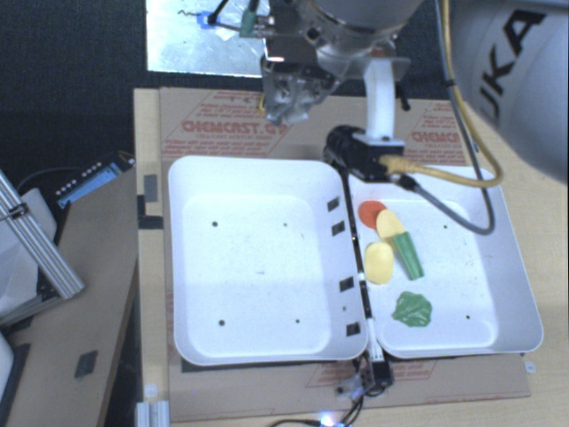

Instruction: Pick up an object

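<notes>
Your pickable objects sit in the right bin [498,265], clustered near its left wall: a red-orange piece [372,212], a yellow piece [389,225] touching it, a second yellow piece [379,262] just below, a green stick [409,255] beside both, and a leafy green piece [412,310] a little apart toward the near edge. The left bin [258,256] lies alongside on the counter [89,265]. Your end effector [289,103] hangs above the bins' far edge, well apart from the objects; you cannot tell its state
</notes>
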Available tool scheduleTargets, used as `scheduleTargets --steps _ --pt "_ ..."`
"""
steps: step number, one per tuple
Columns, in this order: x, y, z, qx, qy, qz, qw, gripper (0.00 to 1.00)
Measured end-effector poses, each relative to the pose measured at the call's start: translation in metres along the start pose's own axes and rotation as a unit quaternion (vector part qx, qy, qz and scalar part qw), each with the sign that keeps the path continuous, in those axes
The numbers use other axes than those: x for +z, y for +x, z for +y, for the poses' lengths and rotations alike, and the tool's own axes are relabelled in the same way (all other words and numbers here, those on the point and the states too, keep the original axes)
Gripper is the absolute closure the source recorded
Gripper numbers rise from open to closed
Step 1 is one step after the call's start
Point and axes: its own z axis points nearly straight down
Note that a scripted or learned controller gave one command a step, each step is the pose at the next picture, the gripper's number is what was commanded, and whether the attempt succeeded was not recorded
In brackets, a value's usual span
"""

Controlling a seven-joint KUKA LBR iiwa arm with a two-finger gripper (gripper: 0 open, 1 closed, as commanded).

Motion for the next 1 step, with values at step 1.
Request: scheduleTargets --steps 1 --pt "-0.0173 0.0007 -0.0536 0.000 0.007 -0.002 1.0000 1.00"
